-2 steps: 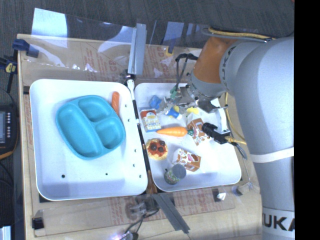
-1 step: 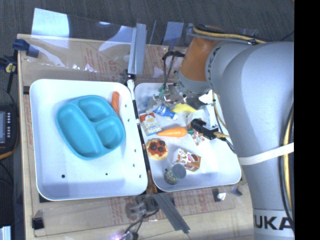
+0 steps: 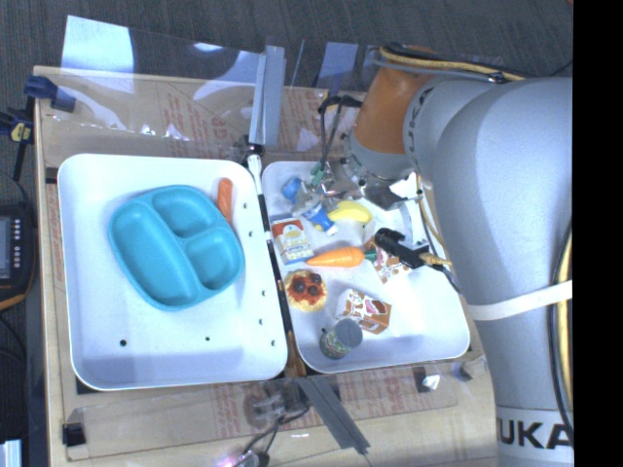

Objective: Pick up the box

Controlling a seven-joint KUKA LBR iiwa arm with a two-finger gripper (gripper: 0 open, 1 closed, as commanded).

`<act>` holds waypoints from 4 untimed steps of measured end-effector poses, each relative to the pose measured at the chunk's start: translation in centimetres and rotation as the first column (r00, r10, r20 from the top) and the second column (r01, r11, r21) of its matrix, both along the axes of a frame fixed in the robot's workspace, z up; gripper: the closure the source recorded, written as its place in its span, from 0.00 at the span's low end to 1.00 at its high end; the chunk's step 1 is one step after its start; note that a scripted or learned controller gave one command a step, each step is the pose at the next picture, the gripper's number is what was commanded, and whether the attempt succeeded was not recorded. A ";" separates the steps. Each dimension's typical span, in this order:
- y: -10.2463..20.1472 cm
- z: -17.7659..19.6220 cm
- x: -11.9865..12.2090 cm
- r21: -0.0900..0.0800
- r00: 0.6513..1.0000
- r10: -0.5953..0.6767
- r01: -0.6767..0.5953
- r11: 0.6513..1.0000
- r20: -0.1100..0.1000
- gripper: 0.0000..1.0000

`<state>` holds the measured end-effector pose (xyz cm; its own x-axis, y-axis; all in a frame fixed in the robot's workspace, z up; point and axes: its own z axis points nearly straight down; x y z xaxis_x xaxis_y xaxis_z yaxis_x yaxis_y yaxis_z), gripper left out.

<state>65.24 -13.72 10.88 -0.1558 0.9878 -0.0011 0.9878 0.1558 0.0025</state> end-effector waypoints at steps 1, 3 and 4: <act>3.6 2.2 0.4 0.000 0.996 0.093 -0.093 0.996 -0.003 1.00; 6.4 11.8 0.4 0.000 0.969 0.246 -0.246 0.969 -0.004 1.00; 10.4 10.8 0.4 0.003 0.951 0.309 -0.309 0.951 -0.006 1.00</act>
